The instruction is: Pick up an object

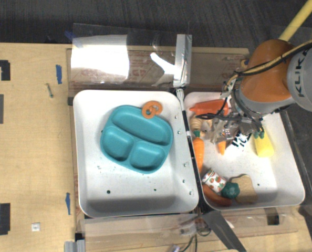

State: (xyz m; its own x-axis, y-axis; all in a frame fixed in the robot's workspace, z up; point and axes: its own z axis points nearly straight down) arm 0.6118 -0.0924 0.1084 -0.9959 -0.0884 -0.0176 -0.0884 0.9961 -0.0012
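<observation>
My pincer point(230, 133) hung low in the right bin point(287, 185), beside an orange carrot point(198, 150); its grip I couldn't tell. "KUKA" was printed on my arm point(303, 77).

The 2 white bins point(93, 182) look like smooth, slightly glossy plastic. Left of the gripper point(227, 133), the teal tray point(137, 138) looks matt plastic.

Left bin point(87, 156): divided plate point(136, 137) inside.
Right bin point(284, 177): carrot point(198, 150) at left wall, gripper point(228, 132) beside.
</observation>
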